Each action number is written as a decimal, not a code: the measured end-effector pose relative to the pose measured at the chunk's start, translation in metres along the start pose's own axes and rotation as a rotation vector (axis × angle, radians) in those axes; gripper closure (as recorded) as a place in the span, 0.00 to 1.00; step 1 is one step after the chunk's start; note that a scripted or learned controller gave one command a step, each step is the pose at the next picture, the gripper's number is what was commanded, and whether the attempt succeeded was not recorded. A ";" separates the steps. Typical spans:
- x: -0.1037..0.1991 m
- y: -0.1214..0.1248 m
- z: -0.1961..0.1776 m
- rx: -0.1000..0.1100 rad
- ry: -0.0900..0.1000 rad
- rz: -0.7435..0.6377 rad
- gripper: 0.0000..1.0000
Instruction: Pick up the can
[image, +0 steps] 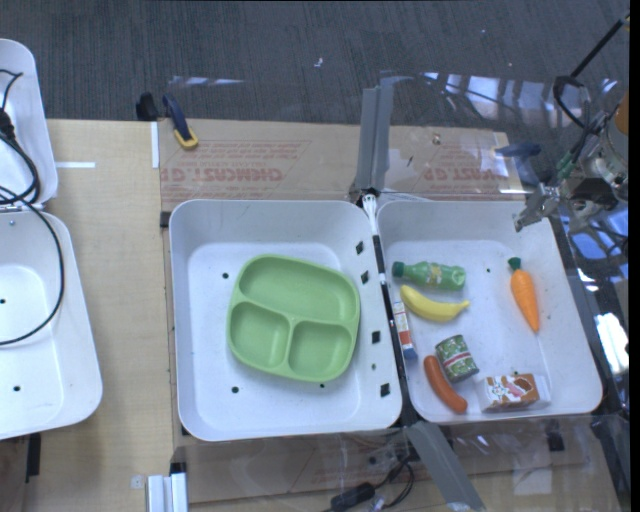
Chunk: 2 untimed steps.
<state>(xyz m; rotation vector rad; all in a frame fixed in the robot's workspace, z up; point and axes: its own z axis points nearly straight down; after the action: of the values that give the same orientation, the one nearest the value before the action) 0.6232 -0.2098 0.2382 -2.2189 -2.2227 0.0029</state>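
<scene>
Wooden bench, two white bins. I see the can (456, 357) untouched at the lower middle of the right bin (575, 330); gripper (560, 197) at upper right, grip unreadable. Nothing done yet.

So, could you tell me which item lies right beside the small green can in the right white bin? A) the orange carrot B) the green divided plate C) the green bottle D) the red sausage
D: the small green can lies against the red sausage.
</scene>
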 end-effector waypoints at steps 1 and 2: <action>0.038 -0.041 0.134 -0.002 0.007 0.162 0.00; 0.096 -0.134 0.148 0.002 0.001 0.073 0.00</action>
<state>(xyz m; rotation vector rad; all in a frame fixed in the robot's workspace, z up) 0.4887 -0.1141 0.0907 -2.2967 -2.1389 0.0034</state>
